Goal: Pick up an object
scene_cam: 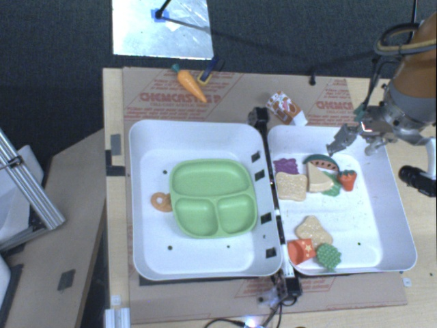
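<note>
The right bin (pixel 392 203) holds several toy foods: purple grapes (pixel 285 165), a bread slice (pixel 291 186), a watermelon wedge (pixel 321 160) over a sandwich triangle (pixel 318 179), and a red strawberry (pixel 348 180). Nearer the front lie a tan biscuit (pixel 313 229), a red piece (pixel 300 250) and a green knobbly piece (pixel 328 255). My gripper (pixel 356 143) hangs over the bin's back right part, just above and right of the watermelon wedge. It is open, with nothing between its fingers.
The left bin (pixel 147 149) holds a green divided plate (pixel 213 197) and a small pretzel (pixel 161 201). Behind the bins, on the cardboard, lie a toy carrot (pixel 190 85) and a small packet (pixel 283 108). A shiny sheet (pixel 162 19) lies at the back.
</note>
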You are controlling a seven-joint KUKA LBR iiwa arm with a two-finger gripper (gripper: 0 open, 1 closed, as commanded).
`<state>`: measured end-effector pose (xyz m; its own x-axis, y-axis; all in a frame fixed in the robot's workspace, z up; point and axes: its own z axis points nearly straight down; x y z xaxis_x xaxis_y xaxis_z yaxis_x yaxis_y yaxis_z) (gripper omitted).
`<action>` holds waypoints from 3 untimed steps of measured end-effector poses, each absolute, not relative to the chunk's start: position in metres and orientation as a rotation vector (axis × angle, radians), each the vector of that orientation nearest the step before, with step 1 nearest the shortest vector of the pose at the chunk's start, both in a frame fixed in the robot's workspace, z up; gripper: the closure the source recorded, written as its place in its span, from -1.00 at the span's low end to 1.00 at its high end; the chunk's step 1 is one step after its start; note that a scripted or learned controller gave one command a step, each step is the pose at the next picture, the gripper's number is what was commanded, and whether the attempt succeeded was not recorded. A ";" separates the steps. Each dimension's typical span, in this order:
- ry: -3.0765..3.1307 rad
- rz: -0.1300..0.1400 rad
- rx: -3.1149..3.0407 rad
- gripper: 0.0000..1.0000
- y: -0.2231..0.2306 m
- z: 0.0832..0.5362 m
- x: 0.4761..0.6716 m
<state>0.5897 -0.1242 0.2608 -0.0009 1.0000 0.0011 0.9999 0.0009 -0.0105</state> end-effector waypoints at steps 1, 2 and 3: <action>-2.226 -0.001 -2.219 -1.00 -0.124 0.268 0.592; -2.225 -0.001 -2.220 -1.00 -0.123 0.227 0.596; -2.223 0.000 -2.220 -1.00 -0.121 0.183 0.604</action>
